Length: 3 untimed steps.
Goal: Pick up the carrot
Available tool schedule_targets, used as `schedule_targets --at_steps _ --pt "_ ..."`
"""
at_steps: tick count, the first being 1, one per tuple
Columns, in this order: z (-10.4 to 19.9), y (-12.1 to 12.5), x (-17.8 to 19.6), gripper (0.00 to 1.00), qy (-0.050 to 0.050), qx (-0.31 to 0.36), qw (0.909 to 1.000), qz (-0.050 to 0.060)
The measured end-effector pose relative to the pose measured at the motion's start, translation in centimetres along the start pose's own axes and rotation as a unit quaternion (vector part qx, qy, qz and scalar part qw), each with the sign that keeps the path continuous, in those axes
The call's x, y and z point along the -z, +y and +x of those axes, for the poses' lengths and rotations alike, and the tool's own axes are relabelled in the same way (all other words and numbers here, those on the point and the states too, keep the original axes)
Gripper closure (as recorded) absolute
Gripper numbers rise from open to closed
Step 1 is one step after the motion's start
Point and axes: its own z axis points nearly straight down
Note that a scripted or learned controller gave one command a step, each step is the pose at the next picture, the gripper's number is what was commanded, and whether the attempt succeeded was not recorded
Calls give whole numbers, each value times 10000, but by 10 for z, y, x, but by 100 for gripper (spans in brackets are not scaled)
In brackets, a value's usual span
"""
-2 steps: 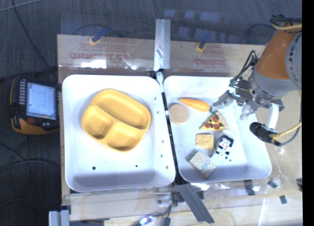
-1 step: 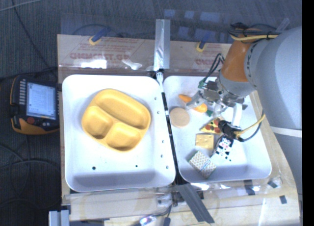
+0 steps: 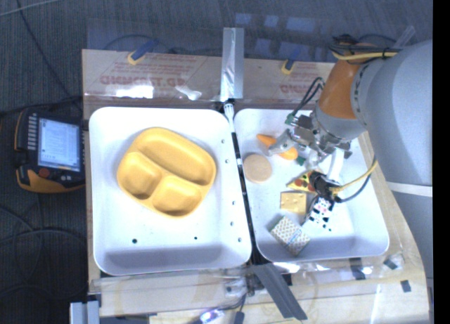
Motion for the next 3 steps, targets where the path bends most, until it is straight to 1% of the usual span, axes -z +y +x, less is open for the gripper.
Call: schedule_targets --at_steps 1,2,3 --pt "8 36 -3 0 -73 -85 9996 268" --pt "-4 35 14 0 -49 900 9959 46" --pt "-5 39 -4 0 -52 -271 9991 333"
